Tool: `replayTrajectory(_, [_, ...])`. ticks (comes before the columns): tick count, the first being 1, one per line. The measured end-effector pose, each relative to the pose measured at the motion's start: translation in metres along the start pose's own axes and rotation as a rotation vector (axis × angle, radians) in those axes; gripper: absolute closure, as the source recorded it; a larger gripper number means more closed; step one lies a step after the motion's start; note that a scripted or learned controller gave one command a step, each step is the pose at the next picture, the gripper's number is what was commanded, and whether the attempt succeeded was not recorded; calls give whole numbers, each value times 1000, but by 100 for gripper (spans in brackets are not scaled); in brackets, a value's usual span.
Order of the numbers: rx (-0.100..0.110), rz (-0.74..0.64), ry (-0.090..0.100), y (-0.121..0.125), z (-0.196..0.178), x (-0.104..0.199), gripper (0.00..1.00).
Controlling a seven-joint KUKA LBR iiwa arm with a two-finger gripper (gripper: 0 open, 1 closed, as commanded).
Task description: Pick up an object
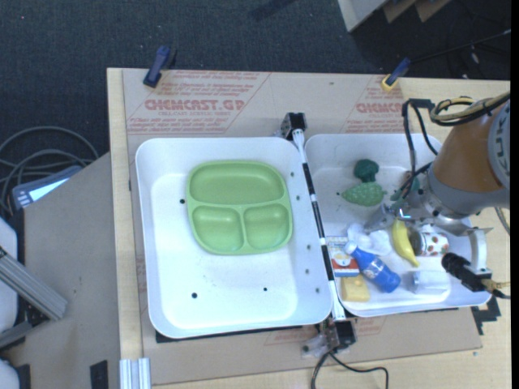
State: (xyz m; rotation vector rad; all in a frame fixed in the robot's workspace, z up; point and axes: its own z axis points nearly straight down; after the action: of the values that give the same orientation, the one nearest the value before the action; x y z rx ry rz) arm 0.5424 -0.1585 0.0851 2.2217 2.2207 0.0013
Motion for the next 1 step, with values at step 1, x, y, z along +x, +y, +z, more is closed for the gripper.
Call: replayTrajectory(1, [-2, 0, -1, 0, -10, 0, 100])
